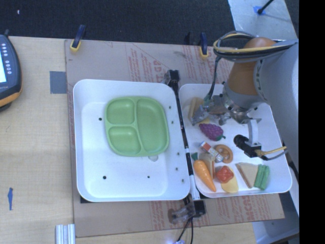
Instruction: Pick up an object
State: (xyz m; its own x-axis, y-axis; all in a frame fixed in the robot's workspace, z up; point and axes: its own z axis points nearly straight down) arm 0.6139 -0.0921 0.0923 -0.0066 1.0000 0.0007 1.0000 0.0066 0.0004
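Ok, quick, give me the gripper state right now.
Gripper: low in the right bin, above the purple grapes; open or closed cannot be told from this view.

Toy foods crowd the right bin (282, 187): purple grapes (211, 131) up top, a pretzel (224, 152) mid-bin. Along the near edge lie an orange carrot (203, 174), red tomato (224, 174), sandwich wedge (247, 174) and green piece (262, 177).
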